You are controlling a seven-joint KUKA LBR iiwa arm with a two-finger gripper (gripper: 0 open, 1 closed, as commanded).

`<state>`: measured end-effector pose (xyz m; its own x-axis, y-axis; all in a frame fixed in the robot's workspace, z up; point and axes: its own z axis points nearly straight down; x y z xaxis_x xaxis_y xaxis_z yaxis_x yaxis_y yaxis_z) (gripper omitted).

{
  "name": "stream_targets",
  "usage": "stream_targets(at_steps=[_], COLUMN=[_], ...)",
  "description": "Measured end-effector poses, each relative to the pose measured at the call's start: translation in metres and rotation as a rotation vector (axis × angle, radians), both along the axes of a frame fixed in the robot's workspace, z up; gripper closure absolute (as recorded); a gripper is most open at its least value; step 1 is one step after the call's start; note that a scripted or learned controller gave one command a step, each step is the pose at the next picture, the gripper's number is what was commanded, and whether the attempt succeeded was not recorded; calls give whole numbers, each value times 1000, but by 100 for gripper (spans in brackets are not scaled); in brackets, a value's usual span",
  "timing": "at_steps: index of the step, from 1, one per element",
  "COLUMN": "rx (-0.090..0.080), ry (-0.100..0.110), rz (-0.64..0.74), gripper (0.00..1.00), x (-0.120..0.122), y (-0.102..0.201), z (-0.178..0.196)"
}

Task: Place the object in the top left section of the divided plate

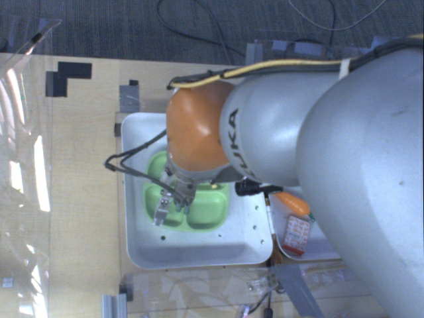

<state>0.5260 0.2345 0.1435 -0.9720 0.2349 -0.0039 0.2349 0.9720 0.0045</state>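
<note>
We see the grey arm [318, 151] with its orange band [195, 128] reaching in over the left white bin [199, 250]. The claw [169, 207] hangs over the green divided plate [209, 214], which sits in that bin directly under it. Whether the claw is released or clenched, we cannot tell, and we see nothing between its tips. To the claw's right, in the other bin [318, 247], lie an orange object [293, 204] and a red-and-white packet [298, 234]. The bins rest on a pale wooden bench [73, 197]. Beyond the claw, dark carpet [132, 12] carries loose black cables [212, 25].
</note>
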Motion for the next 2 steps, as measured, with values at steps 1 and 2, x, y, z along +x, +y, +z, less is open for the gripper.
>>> stream_targets(at_steps=[1,2], rx=[5,1], ry=[-7,-5], rz=[-2,-15], gripper=[100,100], x=[3,60], y=[1,1], z=[12,50])
